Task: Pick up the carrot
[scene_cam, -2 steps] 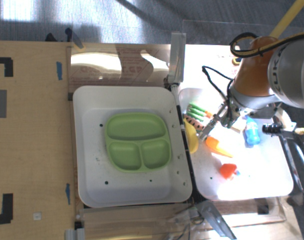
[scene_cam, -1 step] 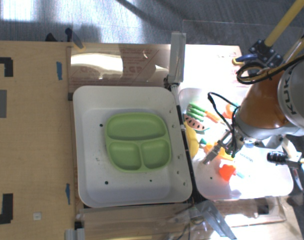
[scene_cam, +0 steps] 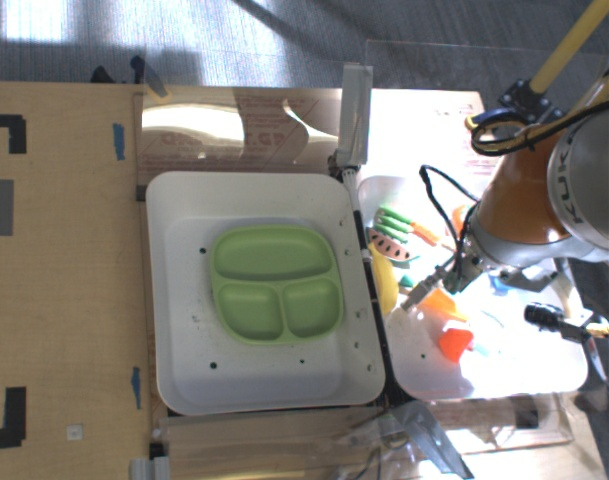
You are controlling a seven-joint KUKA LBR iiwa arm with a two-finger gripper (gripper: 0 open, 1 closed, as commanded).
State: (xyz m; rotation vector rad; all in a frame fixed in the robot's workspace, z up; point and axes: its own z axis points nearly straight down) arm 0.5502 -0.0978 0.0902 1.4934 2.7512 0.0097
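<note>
The carrot [scene_cam: 412, 229], orange with a green leafy top, lies near the far left corner of the right bin [scene_cam: 524, 373]. My gripper [scene_cam: 422, 291] hangs low in the same bin, a short way nearer the camera than the carrot and apart from it. Its tip is close to the yellow banana [scene_cam: 385, 284] and beside an orange piece [scene_cam: 443, 304]. I see nothing of the carrot at the gripper.
A watermelon slice [scene_cam: 390, 249] lies between the carrot and the banana. A red-orange item [scene_cam: 454, 343] and a small blue item [scene_cam: 500, 286] also sit in the right bin. The left bin [scene_cam: 174, 268] holds a green divided plate [scene_cam: 276, 281]. A black cable loops above the wrist.
</note>
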